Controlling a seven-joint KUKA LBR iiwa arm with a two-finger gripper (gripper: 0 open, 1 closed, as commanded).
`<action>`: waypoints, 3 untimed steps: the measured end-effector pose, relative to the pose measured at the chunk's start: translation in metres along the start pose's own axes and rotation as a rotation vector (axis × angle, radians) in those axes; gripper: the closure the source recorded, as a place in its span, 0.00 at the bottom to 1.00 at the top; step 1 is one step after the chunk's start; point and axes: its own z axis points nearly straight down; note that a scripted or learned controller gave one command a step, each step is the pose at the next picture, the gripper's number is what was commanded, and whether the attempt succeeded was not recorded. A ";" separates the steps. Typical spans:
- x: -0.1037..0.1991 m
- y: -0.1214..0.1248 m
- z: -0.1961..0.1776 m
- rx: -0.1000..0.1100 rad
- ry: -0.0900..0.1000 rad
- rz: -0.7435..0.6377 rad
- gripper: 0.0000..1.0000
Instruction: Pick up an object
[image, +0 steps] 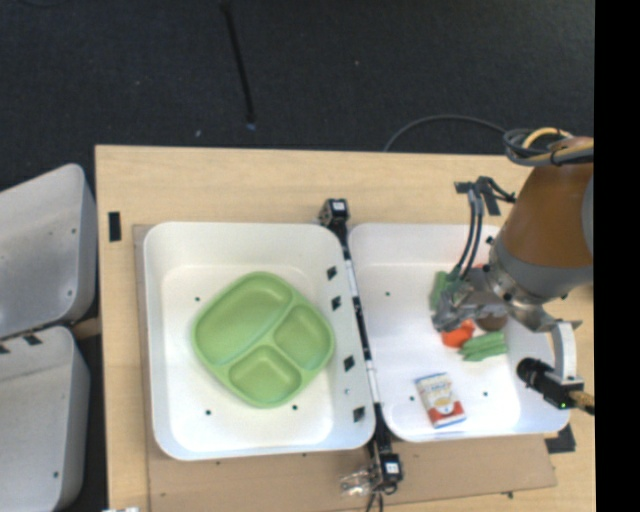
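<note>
Reaching into the right bin (400, 260), the hand (462, 318) is lowered over a small cluster: an orange piece (458, 336), a green piece (485, 346) just beside it, and another green item (440, 290) at the hand's far side. The grasp-approach step is judged to be in hand; no lift is evident. How far the hand is opened cannot be told, and nothing is seen held. Next, closure on one piece of the cluster and a straight lift would be called for. A small carton (439, 399) lies apart, near the bin's front edge; its red-and-blue print is too blurred to be read. A green divided plate (262, 338) sits in the left bin (170, 420).
</note>
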 end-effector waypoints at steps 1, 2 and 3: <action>-0.001 0.002 -0.054 -0.001 0.000 -0.004 1.00; 0.048 0.037 -0.043 0.005 0.001 -0.008 1.00; 0.092 0.065 -0.028 0.006 0.001 -0.007 1.00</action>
